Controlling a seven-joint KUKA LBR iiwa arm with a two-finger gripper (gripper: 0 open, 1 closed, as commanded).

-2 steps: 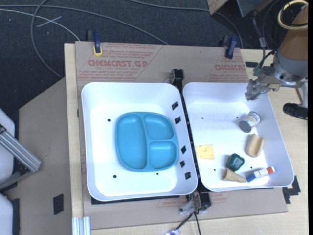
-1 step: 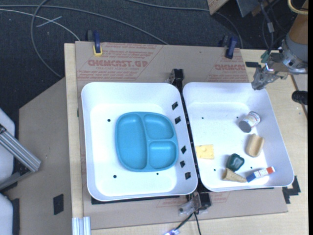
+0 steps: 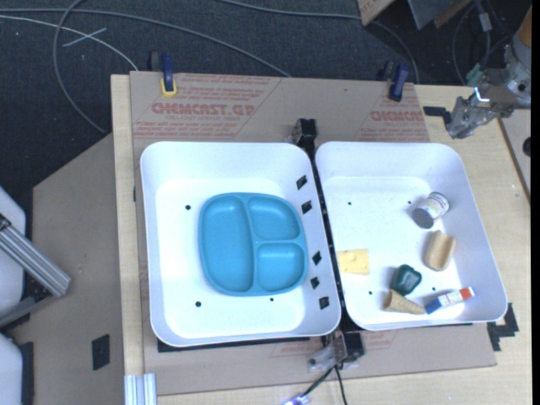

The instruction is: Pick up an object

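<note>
Left bin [image 3: 160, 226]: blue divided plate [image 3: 251, 243] central. Right bin [image 3: 472, 192], landmark: yellow wedge [image 3: 354, 261] at its left edge; green piece [image 3: 406, 279], cone [image 3: 403, 304], tube [image 3: 447, 299] crowded near front; bread-like piece [image 3: 438, 251], small jar [image 3: 430, 207] toward rear. Gripper [image 3: 467, 116] outside bin's rear right corner; opening state cannot tell. Advice: target isolated yellow wedge, descend vertically, centred.

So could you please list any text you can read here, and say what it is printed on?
"CHEMCAST GP", red, on the board behind the left bin.
Same red print behind the right bin: too blurred to read.
Tube label: too small to read.
</note>
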